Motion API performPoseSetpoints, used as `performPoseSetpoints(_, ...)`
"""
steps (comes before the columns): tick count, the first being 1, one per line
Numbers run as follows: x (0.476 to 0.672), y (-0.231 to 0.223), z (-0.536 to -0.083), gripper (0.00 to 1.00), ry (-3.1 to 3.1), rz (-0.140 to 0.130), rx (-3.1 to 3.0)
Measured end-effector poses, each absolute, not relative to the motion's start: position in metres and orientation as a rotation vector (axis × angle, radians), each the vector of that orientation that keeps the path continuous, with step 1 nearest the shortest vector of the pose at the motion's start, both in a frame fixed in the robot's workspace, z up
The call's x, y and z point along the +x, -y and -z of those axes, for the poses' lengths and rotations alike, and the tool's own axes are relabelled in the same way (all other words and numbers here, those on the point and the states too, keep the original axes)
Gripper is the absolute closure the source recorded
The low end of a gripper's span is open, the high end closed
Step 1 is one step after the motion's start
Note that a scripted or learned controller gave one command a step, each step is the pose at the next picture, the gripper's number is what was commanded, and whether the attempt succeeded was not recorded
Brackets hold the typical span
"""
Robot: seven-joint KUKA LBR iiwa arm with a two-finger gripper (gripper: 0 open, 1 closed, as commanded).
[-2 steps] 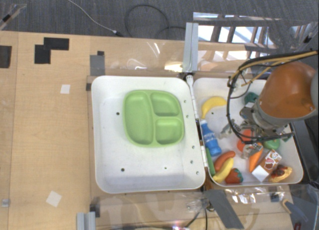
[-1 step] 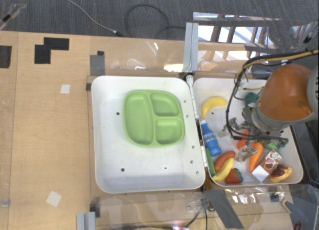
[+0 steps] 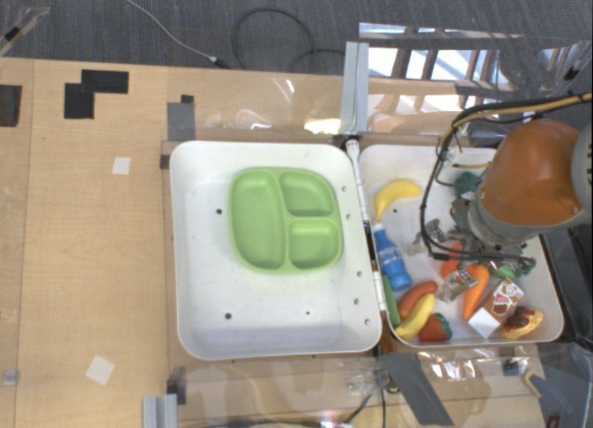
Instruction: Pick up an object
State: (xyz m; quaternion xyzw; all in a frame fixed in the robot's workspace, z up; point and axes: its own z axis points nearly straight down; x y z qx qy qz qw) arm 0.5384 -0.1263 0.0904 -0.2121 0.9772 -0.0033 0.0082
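Observation:
My gripper (image 3: 471, 264) hangs low over the right bin (image 3: 408, 165), under the arm's orange band (image 3: 530, 176); the wrist hides much of it. Just below it lies an orange carrot (image 3: 474, 294). A small red-and-white carton (image 3: 506, 298) and a white block (image 3: 484, 322) sit to the carrot's right. A yellow banana (image 3: 396, 196) lies at the bin's far left, and a blue bottle (image 3: 392, 264) rests along the left wall. A red sausage-like piece (image 3: 417, 293), a second yellow fruit (image 3: 416, 310) and a strawberry (image 3: 435, 327) crowd the near left corner.
The left bin (image 3: 208, 315) holds a green divided plate (image 3: 284, 220). A brownish pastry-like toy (image 3: 523, 324) lies in the right bin's near right corner. Black cables (image 3: 443, 171) loop off the wrist over the bin. A metal frame (image 3: 354, 83) stands behind the bins.

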Motion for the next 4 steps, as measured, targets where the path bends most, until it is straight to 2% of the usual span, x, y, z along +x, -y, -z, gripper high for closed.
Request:
performPoseSetpoints(1, 0.527, 0.122, -0.091, 0.00, -3.038, 0.012, -0.717)
performPoseSetpoints(2, 0.532, 0.120, -0.105, 1.00, -3.021, 0.018, -0.725)
performPoseSetpoints(3, 0.513, 0.183, -0.211, 1.00, -2.850, 0.013, -1.297)
performPoseSetpoints(4, 0.502, 0.102, -0.217, 1.00, -2.891, 0.003, -1.205)
